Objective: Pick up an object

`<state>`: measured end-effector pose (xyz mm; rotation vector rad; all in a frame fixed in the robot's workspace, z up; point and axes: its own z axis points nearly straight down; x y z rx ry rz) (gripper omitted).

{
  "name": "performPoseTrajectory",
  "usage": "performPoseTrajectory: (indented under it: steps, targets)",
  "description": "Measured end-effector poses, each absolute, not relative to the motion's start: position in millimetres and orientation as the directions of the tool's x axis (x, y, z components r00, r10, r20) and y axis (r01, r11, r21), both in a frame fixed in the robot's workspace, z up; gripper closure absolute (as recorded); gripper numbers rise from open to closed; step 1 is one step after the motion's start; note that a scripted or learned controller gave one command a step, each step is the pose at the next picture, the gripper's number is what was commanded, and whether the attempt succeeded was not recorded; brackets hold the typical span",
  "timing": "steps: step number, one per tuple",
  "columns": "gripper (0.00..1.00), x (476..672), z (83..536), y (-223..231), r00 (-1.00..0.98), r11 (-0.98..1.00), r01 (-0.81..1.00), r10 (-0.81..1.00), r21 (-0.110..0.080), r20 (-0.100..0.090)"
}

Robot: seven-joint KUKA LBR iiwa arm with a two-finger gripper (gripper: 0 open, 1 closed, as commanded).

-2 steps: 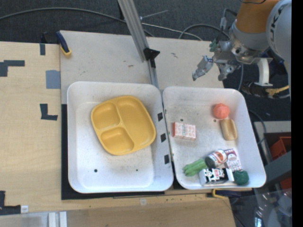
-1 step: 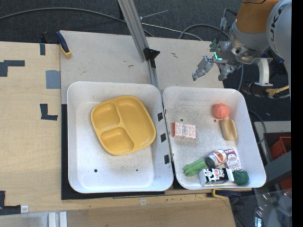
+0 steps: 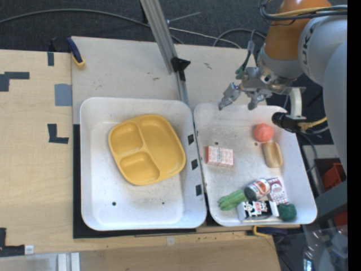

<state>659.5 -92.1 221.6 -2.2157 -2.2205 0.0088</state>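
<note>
1. Labels: small carton (image 3: 219, 156) in right bin (image 3: 237, 129), pinkish-white with red print, text too small to read.
2. Can (image 3: 258, 189) lying on side near front of right bin, dark label with red and white, wording illegible.
3. Black-and-white printed box (image 3: 257, 209) just in front of can, writing blurred. White-and-red packet (image 3: 277, 189) beside can on the right, unreadable too.
4. Gripper (image 3: 242, 99) hovering over back edge of right bin, fingers spread apart, nothing between them. Grey arm with orange band (image 3: 293, 27) entering from right.
5. Pickable items all in right bin: orange-red ball (image 3: 263, 132) near back right; tan bun-shaped piece (image 3: 273, 154) touching or just in front of ball, long axis running front-to-back.
6. Carton near bin's left-centre, long axis roughly left-right, slightly tilted.
7. Green pepper-like toy (image 3: 232, 200) at front, long axis left-right with slight slant, just left of can. Dark green round item (image 3: 287, 212) at front right corner, beside printed box.
8. Left bin (image 3: 93, 151): yellow divided plate (image 3: 146, 149), three compartments, lying flat, rotated at an angle to bin walls.
9. Metal pole (image 3: 161, 33) crossing bench behind bins, slanted. Blue-yellow clamp (image 3: 76, 52) at bench's back left.
</note>
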Motion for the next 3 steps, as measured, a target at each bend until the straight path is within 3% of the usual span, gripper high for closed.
performPoseTrajectory:
  steps: [2,3]
  targets:
    - [0.00,652.2,128,-99,-0.001,0.001,1.000,1.000,-0.007,-0.001]
    - [1.00,653.9,142,-97,-0.003,0.003,1.000,1.000,-0.002,0.000]
